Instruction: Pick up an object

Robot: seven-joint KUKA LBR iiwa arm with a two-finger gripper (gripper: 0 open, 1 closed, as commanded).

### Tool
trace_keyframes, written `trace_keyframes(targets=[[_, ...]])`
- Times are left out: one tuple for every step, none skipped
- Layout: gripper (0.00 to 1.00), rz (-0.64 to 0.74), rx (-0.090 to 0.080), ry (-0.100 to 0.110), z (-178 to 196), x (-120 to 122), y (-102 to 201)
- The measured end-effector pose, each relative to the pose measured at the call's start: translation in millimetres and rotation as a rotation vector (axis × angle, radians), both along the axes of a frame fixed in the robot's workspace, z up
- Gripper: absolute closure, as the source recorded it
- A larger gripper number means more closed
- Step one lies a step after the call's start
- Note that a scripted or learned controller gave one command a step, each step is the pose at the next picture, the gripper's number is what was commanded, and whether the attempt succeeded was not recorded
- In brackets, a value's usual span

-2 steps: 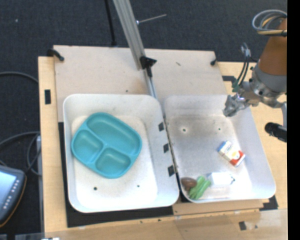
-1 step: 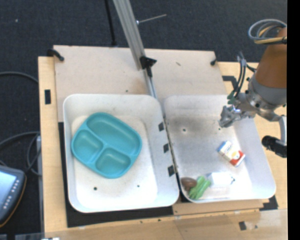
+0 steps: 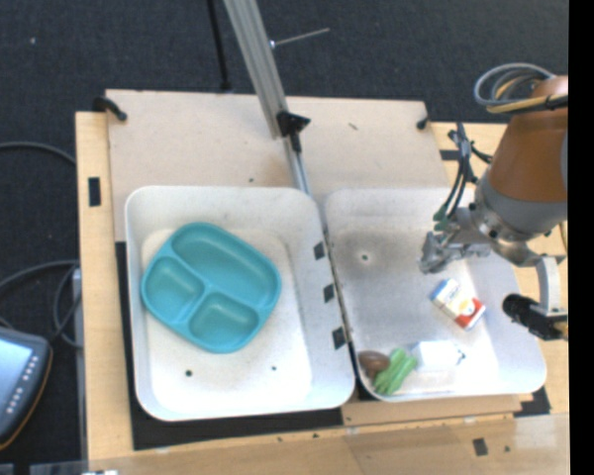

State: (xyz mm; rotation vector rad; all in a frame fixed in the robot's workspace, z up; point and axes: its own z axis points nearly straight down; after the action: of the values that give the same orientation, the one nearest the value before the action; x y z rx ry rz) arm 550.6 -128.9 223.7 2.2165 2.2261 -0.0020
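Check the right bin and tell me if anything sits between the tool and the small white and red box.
Nothing visible stands in the way. The tool hangs over the right bin, just up and left of the white and red box, with bare bin floor between them. The green object and the brown one lie at the bin's near edge, well off that path.

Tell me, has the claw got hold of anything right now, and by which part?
Nothing is visibly held. The claw hangs over the right bin, up and left of the small white, blue and red box, with nothing seen between its fingers.
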Motion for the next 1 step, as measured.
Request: trace_keyframes(targets=[[1.00, 0.000, 0.001, 0.002, -34.3, -20.3, 22.7]])
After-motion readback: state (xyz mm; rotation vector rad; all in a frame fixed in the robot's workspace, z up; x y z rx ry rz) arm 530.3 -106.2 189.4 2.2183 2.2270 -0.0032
